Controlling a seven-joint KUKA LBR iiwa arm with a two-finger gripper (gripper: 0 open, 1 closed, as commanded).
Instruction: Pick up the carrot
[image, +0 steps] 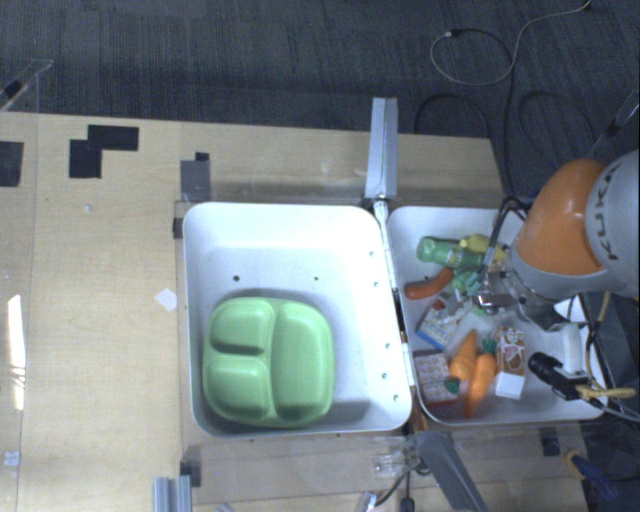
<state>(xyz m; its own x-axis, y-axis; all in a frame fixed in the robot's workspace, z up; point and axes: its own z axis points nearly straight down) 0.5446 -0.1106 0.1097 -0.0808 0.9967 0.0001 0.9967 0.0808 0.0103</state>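
- desk (90, 330): wooden, carries two white bins side by side; not a risk in itself.
- left bin (290, 225): holds a green divided tray (270, 360) at lower left of the bin; well apart from the action.
- arm (565, 235): grey with orange band, comes in from frame right and covers the upper right of the right bin (400, 260); it hides part of the clutter, so a descent could hit things there.
- gripper (487, 297): low over the middle of the right bin; can't tell if it is spread or pinched, too small and cluttered.
- carrot (481, 378): lower middle of the right bin, just below the gripper, touching another orange piece (463, 358); risk is grabbing the wrong one, or both.
- green bottle (450, 250) and red sausage-like item (430, 287) lie near the gripper at upper left; a sideways shift could knock them.
- small packets (436, 325) crowd around the carrot; the gripper may land on them and slip off.
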